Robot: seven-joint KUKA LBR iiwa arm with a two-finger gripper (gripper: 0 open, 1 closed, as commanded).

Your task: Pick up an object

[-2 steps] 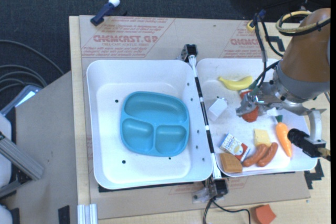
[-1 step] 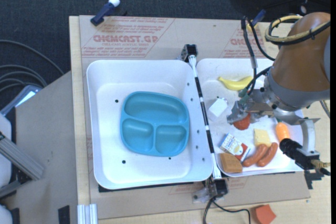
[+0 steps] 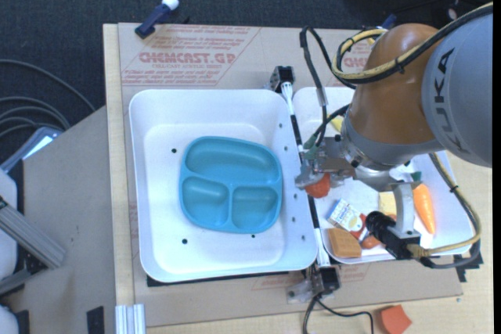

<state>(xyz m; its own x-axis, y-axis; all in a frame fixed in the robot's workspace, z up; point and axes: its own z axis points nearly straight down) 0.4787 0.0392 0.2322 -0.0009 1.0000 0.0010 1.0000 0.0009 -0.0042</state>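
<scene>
You have two bins side by side on the bench (image 3: 196,59): the left bin (image 3: 156,184) holds a divided plate (image 3: 231,184) lying flat near its middle. In the right bin (image 3: 462,223), a carrot (image 3: 423,206) lies toward the right wall, with a small packet (image 3: 342,213) and a bread slice (image 3: 343,244) nearer the front-left corner.

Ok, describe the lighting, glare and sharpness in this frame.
Camera view: even, soft overhead light; a faint shadow lies under the blue tray; a mild sheen shows on the arm's orange band; the left bin stays unclipped; the small items beside the gripper look soft.
</scene>
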